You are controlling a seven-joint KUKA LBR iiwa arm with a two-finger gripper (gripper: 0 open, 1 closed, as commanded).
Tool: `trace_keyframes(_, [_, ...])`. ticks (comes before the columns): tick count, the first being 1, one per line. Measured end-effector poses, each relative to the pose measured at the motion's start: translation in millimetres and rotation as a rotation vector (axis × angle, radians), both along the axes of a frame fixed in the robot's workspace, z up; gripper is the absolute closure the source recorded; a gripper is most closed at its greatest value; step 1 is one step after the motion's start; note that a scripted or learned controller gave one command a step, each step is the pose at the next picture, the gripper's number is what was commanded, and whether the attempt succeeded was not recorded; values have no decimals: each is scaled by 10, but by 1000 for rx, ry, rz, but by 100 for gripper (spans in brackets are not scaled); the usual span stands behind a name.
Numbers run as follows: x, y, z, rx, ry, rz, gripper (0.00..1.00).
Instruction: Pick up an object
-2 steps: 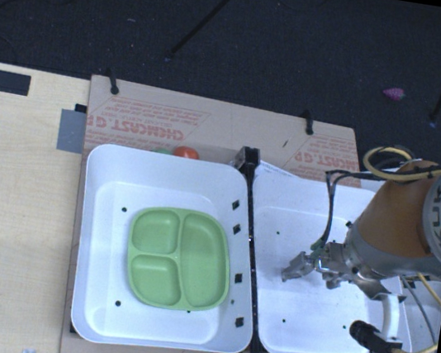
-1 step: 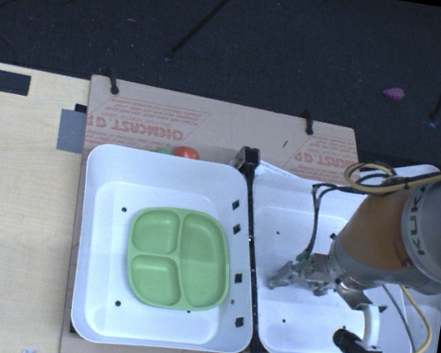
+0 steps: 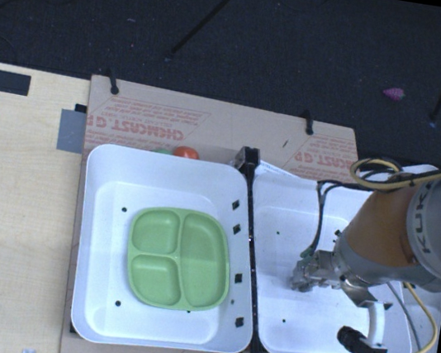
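One green plate (image 3: 179, 258) fills left bin (image 3: 110, 186); fingers (image 3: 305, 278) low in right bin (image 3: 297, 218), grip state unclear.

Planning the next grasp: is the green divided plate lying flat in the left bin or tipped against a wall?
Flat. The green divided plate lies face up on the left bin floor, all three compartments showing.

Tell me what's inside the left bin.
A green divided plate lies flat on the floor of the left bin, its compartments bare. The floor under the plate is covered. The claw is over the right bin.
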State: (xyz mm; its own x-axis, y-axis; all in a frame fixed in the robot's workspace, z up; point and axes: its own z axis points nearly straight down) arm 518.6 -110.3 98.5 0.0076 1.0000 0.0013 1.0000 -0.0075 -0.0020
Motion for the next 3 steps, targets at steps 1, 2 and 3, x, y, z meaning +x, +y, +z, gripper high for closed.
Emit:
trace_keyframes(1, [40,91,535,-1,-3,8,100])
trace_keyframes(2, [33,93,1166,-2,-5,8,100])
trace_keyframes(3, [37,80,1391,-1,-2,8,100])
